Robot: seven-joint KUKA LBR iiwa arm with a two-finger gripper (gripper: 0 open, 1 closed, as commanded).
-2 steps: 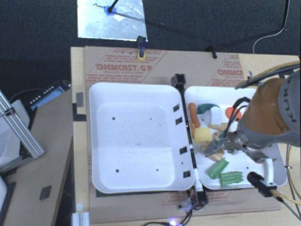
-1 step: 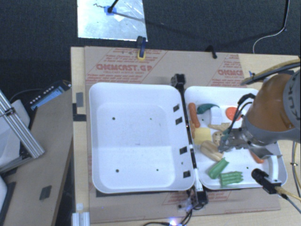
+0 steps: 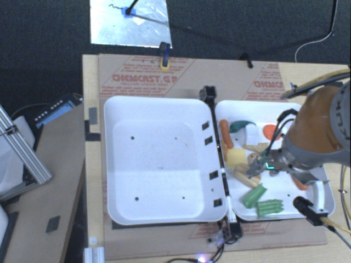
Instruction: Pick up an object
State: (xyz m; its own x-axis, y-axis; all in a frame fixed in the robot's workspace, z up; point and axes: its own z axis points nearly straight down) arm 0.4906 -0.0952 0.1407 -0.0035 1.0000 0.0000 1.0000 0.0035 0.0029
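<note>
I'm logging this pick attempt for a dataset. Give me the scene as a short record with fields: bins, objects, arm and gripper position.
left bin: white, shallow, beside the right one
right bin: white, holds the toy food
objects: orange carrot near the divider; yellow piece; two green pieces at the front; teal piece and red-orange piece at the back
arm: reaches in from the right, over the right bin
gripper: low over the right bin, beside the yellow piece
held object: cannot tell
</note>
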